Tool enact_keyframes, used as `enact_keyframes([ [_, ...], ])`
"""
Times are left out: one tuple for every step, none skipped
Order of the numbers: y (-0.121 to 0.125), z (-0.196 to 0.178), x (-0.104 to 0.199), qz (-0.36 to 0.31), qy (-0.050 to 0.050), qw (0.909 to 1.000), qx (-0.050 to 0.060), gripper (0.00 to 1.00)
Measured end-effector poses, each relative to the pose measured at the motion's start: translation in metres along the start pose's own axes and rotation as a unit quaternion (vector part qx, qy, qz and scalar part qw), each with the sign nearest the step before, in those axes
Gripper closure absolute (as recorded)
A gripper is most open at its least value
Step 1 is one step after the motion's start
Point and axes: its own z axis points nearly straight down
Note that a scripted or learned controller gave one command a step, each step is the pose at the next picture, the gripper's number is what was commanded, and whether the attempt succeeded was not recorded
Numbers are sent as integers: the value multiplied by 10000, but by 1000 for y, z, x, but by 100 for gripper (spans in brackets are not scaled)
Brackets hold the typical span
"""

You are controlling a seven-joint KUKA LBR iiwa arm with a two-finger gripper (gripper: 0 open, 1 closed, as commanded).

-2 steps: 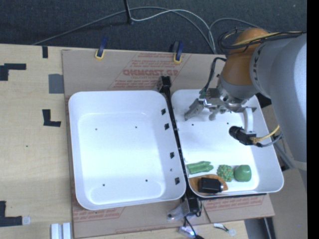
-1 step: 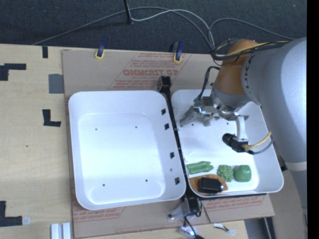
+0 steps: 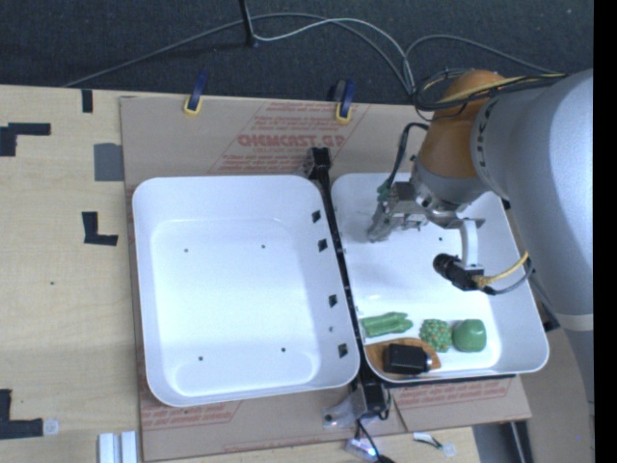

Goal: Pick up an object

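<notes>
The arm's tool (image 3: 378, 228) hangs over the upper left part of the right bin (image 3: 521, 360), its slim fingers slanting down toward the bin's left wall with a narrow gap between them — nothing sits in that gap. Above it the orange band (image 3: 453, 152) and the broad grey arm (image 3: 549, 191) reach in from the right.

The objects lie well apart from the tool, bunched along the right bin's near edge. A long green vegetable-like piece (image 3: 386, 324) lies with its long axis nearly level across the view, one end pointing at the divider between the bins, the other toward a bumpy green ball (image 3: 436, 333). Just beside that ball sits a smooth green rounded piece (image 3: 469, 336). Below them a black object (image 3: 406, 359) rests on a flat orange piece (image 3: 429, 360), its long side also running left to right.

The left bin (image 3: 231, 287) lies beside it on the brown board (image 3: 280, 138) covering the desk (image 3: 58, 258).
</notes>
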Motion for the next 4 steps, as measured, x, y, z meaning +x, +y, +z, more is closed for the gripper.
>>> enact_keyframes([
  [3, -61, -6, 6, -3, 10000, -27, 100],
  [4, -103, -3, 5, -1, 10000, -19, 100],
  [4, -129, -3, 7, 0, 10000, -10, 100],
  [-19, -138, 47, -12, 6, 10000, -6, 100],
])
